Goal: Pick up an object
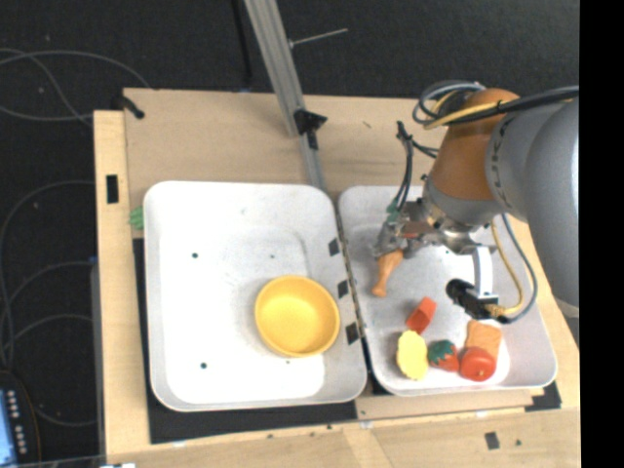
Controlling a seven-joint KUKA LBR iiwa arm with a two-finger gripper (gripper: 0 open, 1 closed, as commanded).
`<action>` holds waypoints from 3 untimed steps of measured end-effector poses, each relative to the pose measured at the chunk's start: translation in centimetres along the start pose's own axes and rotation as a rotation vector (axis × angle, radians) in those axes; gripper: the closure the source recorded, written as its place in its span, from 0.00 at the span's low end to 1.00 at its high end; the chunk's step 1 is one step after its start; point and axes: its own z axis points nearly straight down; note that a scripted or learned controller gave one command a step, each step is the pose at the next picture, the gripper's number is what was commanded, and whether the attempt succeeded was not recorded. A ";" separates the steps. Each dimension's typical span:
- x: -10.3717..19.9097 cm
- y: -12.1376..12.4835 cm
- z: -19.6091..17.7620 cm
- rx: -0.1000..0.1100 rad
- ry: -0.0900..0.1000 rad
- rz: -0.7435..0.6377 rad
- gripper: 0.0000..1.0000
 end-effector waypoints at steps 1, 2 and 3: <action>0.0 0.2 -6.2 0.013 0.004 -0.011 1.00; 0.0 0.5 -12.7 0.010 0.004 -0.013 1.00; 0.0 0.6 -14.9 0.017 0.005 -0.015 1.00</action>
